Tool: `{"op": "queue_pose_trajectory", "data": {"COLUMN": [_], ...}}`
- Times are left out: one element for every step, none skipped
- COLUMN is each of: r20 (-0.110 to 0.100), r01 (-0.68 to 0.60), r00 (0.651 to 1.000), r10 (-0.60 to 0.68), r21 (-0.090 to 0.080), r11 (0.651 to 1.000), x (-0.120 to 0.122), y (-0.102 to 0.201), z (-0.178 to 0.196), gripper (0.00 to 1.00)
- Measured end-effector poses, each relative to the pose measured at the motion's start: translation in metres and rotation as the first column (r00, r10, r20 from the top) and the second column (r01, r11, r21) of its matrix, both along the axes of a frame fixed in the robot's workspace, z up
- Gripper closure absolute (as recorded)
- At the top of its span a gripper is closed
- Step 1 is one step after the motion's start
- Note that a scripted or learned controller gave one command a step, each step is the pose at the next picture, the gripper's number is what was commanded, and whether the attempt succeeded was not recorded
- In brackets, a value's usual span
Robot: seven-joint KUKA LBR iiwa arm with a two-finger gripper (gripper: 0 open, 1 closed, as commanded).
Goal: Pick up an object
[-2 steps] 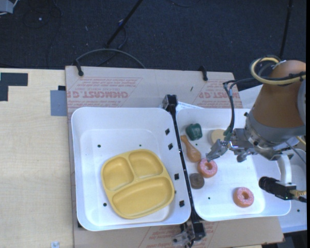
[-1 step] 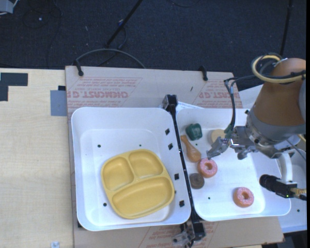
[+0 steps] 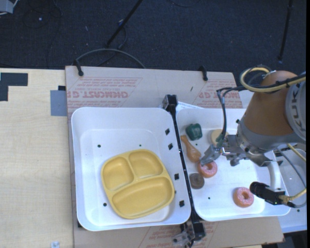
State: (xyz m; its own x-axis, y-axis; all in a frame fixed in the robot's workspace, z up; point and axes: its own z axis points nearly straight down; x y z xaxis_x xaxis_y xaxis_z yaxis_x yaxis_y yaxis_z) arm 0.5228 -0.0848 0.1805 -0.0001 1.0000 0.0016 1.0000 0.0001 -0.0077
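Claw [image 3: 213, 156] low in the right bin [image 3: 232, 213], right at a pink donut [image 3: 208, 169].

Taking that pink donut as the landmark: the claw's tips sit just above it, at its upper edge, and whether they are spread or clenched cannot be told, nor whether they grip it. A brown disc [image 3: 197, 180] lies just below-left of the donut, an orange piece [image 3: 190, 148] just above-left, a green object [image 3: 194, 132] farther up. A second pink donut [image 3: 243, 197] lies well to the lower right. The yellow divided plate [image 3: 138, 183] rests in the left bin [image 3: 88, 138].
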Motion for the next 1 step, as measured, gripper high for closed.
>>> {"op": "queue_pose_trajectory", "data": {"r20": [-0.002], "r01": [0.0], "r00": [1.0], "r10": [0.0], "r21": [0.0], "r11": [1.0], "x": [0.0044], "y": [-0.0036], "z": [-0.0612], "gripper": [0.0]}}
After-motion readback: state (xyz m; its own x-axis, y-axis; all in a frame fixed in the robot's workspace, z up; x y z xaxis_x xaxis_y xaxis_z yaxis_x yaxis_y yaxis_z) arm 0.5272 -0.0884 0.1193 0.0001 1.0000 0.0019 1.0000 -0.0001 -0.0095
